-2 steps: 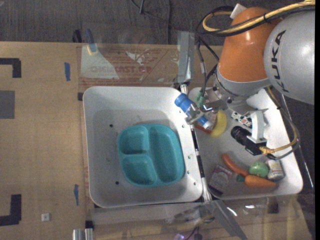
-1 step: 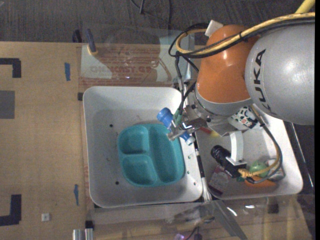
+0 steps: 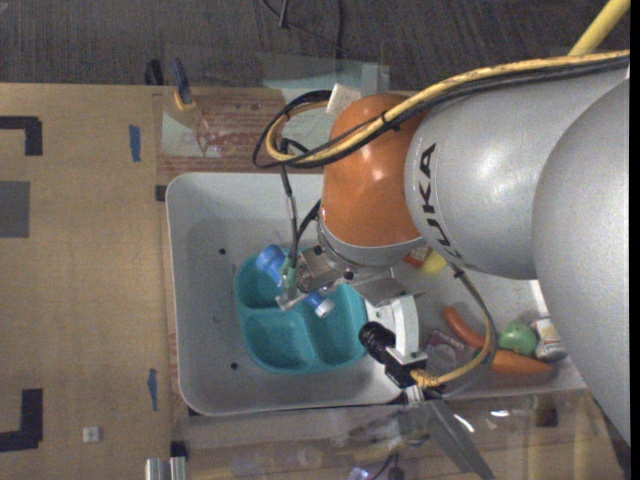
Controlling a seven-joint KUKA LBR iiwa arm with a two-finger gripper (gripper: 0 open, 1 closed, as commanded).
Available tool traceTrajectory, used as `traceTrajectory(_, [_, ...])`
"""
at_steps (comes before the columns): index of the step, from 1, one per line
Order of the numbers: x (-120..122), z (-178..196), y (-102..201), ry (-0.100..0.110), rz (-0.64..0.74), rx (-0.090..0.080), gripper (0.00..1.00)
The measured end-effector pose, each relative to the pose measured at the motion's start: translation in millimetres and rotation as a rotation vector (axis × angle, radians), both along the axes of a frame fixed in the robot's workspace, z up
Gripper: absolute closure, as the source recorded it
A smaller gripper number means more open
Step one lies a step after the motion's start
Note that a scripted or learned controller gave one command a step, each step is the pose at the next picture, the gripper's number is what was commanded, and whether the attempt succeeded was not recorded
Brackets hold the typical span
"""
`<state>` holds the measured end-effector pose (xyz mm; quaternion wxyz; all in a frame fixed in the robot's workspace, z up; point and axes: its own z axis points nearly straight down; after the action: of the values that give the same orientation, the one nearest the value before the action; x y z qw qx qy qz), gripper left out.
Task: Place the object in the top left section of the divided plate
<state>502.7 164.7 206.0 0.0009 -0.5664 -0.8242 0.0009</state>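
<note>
the gripper point(image 3: 303, 286) hovered over the teal divided plastic plate point(image 3: 290, 343), a small blue object point(image 3: 269, 261) at its ten o'clock; its grip state could not be told.

End effector point(image 3: 300, 286) over teal divided plate point(image 3: 296, 333) (blue object point(image 3: 269, 261) nr fingers)

A teal divided plate point(image 3: 290, 343) is seen in a white bin point(image 3: 200, 298), with a blue object point(image 3: 268, 261) at its upper left edge. The arm point(image 3: 520, 168) is coloured silver-grey, with an orange band point(image 3: 370, 183) and black lettering. A yellow cable point(image 3: 520, 68) is run across it. An orange carrot-like item point(image 3: 515, 361) and a green item point(image 3: 518, 336) are shown at right. The bench point(image 3: 80, 268) is tan, marked with blue tape point(image 3: 135, 143).
</note>
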Motion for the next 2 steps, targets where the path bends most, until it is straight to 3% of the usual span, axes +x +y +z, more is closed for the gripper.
traceTrajectory(1, [-24, -5, 22, 0.001, 0.113, 0.000, 1.00])
traceTrajectory(2, [-23, 3, -41, 0.000, 0.200, 0.001, 1.00])
